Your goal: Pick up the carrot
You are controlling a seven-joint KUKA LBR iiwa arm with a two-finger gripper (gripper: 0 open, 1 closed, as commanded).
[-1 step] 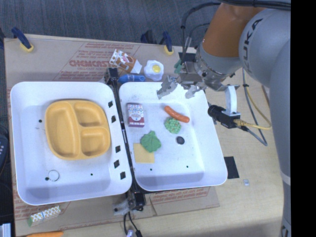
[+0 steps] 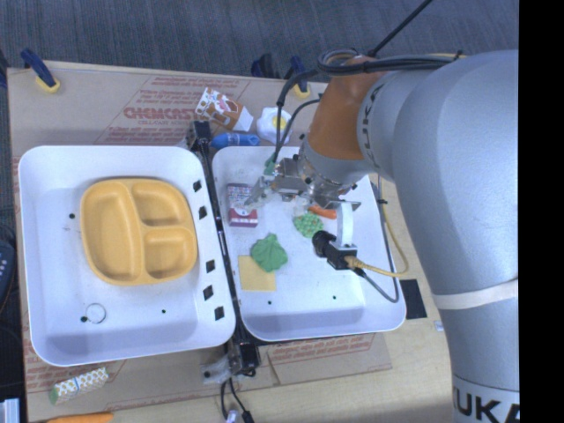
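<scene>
Right of centre in the frame, the grey arm [image 2: 441, 148] with its orange band [image 2: 339, 122] hangs over the right bin [image 2: 379, 311], wrist tilted down toward the bin's upper half. The gripper [image 2: 304, 203] sits low among the toys, and I cannot tell from this slant whether it is apart or together, or whether anything is in it. The carrot [image 2: 322, 211], a small orange sliver, peeks out just below and right of the gripper hardware, lying on the bin floor beside a bumpy light green piece [image 2: 307, 226]; whether carrot and gripper are touching is unclear.

Lower left of that, a darker leafy green toy [image 2: 269, 253] rests against the top edge of a flat yellow slice [image 2: 256, 274]. Toward the bin's upper left corner lies a small red and white box [image 2: 241, 205]. A black part with a yellow cable [image 2: 374, 271] hangs off the wrist over the bin's right side.

Over on the left, the left bin [image 2: 53, 324] carries a yellow divided tray [image 2: 137, 230]. Both bins sit on brown cardboard [image 2: 132, 104], clamped at the upper left corner by a blue clip [image 2: 40, 69].
</scene>
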